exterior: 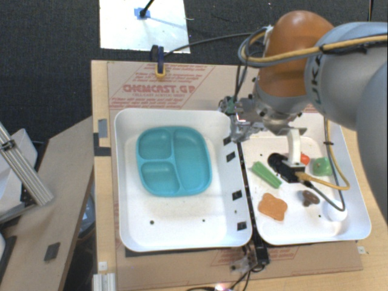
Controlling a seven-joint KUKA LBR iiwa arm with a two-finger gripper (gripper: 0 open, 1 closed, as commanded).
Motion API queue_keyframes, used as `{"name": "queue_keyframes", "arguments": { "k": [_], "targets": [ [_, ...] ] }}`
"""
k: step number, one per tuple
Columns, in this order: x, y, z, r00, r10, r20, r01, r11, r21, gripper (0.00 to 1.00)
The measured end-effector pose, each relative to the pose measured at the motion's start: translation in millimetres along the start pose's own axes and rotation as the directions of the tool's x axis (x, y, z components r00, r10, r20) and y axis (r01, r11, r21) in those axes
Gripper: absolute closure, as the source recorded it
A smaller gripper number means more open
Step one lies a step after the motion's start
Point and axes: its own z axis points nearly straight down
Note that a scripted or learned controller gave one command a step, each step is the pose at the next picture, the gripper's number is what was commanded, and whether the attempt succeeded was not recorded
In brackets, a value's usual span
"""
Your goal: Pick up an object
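My gripper (244, 123) hangs under the orange-banded wrist, over the far left part of the right bin (357, 226), close to the wall between the two bins. The arm hides its tips. In that bin lie a green stick (265, 174), an orange chunk (273, 207), a small brown piece (310, 197), a pale green object (321, 165), a small red-orange piece (304, 160) and a white object (334, 211). All of them lie nearer the camera than the gripper, and none is seen in its grasp.
The left bin (124, 223) holds a teal divided plate (174, 160). A cardboard sheet (163, 86) lies under both bins. A white paper sheet (142, 17) is at the back, and a grey side table (57, 180) stands at the left.
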Motion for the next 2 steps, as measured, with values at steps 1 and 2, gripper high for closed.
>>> {"name": "queue_keyframes", "arguments": {
  "k": [1,2],
  "targets": [
    [54.7,-12.1,-3.0,1.000,-0.001,0.000,0.001,1.000,0.000,1.00],
    [51.3,-11.5,-3.1,1.000,0.005,0.002,-0.005,1.000,0.000,0.00]
  ]
}}
